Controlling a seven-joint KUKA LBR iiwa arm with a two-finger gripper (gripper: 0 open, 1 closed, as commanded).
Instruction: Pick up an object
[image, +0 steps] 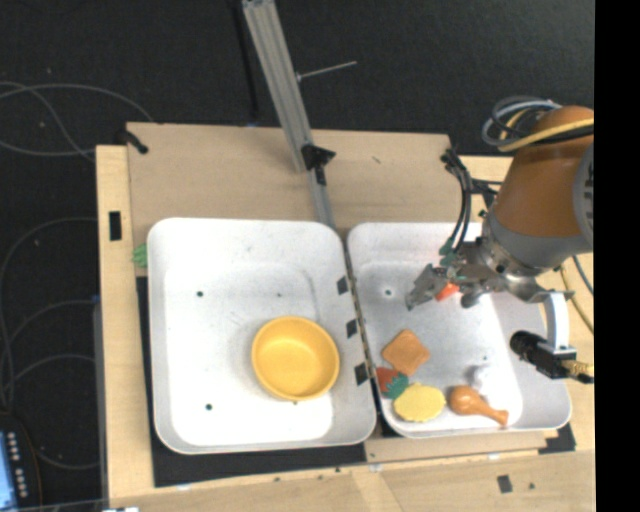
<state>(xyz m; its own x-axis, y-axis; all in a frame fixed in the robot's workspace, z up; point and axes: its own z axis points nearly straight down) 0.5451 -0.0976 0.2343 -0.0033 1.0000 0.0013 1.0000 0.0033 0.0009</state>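
Observation:
My gripper (440, 288) hangs over the upper middle of the right bin (520, 410). A small red-orange piece (448, 291) shows right at the gripper; whether it is gripped or lies beneath is unclear. Below the gripper an orange-brown flat block (405, 351) lies in the bin. Along the bin's front edge sit a small red and green piece (390, 381), a yellow round object (418, 403) and an orange drumstick-shaped object (477, 402). A yellow bowl (294, 357) stands in the left bin (200, 260).
A metal pole (290, 100) slants down from the top to the divide between the bins. Black clips (352, 325) line that divide. The arm's orange and grey body (540, 200) and its cables overhang the right bin's far right side.

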